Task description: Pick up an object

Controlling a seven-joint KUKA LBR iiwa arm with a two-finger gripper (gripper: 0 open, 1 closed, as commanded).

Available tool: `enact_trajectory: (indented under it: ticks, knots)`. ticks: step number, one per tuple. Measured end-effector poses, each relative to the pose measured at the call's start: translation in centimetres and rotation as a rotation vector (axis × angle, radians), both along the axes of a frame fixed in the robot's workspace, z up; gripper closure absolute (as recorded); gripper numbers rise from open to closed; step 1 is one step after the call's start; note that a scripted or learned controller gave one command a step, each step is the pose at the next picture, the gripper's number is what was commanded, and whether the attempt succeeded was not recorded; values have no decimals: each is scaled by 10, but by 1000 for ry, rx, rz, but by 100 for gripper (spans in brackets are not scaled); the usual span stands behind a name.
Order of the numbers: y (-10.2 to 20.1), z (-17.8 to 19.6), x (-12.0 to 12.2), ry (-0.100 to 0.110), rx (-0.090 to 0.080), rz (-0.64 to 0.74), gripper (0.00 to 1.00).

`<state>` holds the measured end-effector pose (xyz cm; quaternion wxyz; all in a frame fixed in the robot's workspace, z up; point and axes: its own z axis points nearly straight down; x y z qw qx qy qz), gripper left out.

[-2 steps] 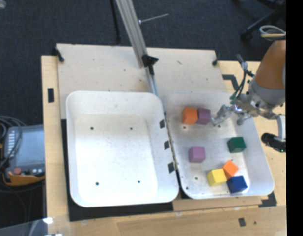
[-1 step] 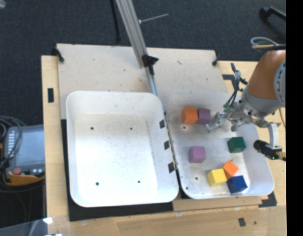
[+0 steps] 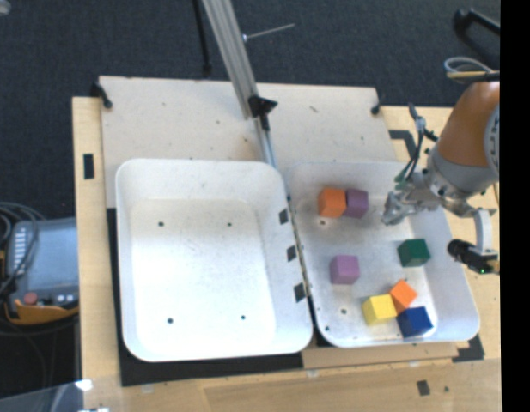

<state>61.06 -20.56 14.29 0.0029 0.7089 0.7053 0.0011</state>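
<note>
The right bin (image 3: pixel 445 312) holds several small blocks. An orange block (image 3: pixel 332 202) touches a purple one (image 3: pixel 356 202) near its far left. A second purple block (image 3: pixel 344 269) lies mid-bin, and a dark green block (image 3: pixel 413 251) sits to its right. A yellow block (image 3: pixel 379 307), an orange block (image 3: pixel 404 293) and a blue block (image 3: pixel 415 321) cluster at the near right. My gripper (image 3: pixel 395 212) hangs over the bin's far right part, just right of the orange-purple pair and above the green block, with nothing visibly between its fingers.
The left bin (image 3: pixel 131 230) sits beside the right one. A slanted aluminium rail (image 3: pixel 233 45) rises from the bench behind the bins. A grey control pendant (image 3: pixel 41 264) lies off the bench's left edge.
</note>
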Motion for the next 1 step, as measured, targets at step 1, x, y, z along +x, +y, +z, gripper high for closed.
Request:
enact_trajectory:
  ticks: [1]
  knots:
    - [-5,64,6,-3,0,7,100]
